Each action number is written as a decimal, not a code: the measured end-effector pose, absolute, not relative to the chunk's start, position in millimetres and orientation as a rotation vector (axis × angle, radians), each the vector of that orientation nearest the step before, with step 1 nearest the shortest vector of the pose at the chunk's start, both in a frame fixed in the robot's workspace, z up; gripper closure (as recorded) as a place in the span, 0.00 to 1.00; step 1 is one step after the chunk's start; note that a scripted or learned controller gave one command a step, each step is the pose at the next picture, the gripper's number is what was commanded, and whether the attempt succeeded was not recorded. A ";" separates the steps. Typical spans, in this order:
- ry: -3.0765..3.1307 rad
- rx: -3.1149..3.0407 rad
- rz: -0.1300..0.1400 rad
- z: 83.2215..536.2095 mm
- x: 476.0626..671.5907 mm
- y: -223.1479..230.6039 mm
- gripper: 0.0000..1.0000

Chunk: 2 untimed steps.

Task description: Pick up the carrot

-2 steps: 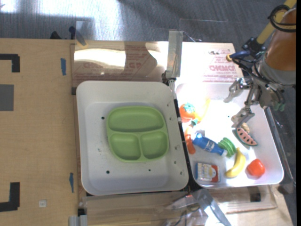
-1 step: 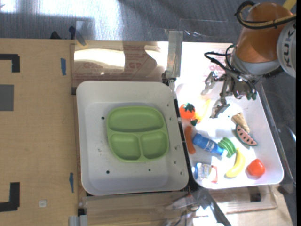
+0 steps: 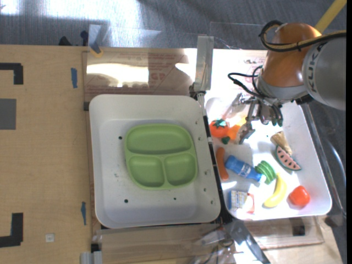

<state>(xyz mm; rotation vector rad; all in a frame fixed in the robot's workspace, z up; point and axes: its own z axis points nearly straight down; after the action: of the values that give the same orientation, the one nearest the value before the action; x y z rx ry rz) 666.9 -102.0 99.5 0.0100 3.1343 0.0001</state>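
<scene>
The carrot (image 3: pixel 230 131), orange with a green leafy top at its left end, lies in the right bin (image 3: pixel 316 164) near that bin's upper left. My gripper (image 3: pixel 257 124) hangs just to the right of it and slightly above, pointing down. One fingertip (image 3: pixel 244 133) sits right at the carrot's right end. The fingers stand open, with nothing between them.
Below the carrot lie an orange sausage-like piece (image 3: pixel 221 163), a blue bottle (image 3: pixel 242 168), a green item (image 3: pixel 267 171), a banana (image 3: pixel 276 192), a red tomato (image 3: pixel 298 197), a watermelon slice (image 3: pixel 287 158) and a small carton (image 3: pixel 240 201). The left bin (image 3: pixel 104 147) holds a green divided plate (image 3: pixel 160 154).
</scene>
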 end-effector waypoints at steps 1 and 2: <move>3.127 0.295 0.006 89.7 663.8 -104.6 0.00; 3.075 0.673 0.010 89.8 662.4 -98.0 0.00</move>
<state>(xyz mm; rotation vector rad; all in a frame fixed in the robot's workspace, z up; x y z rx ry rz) 662.4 -98.0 89.8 0.6731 3.0752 0.0096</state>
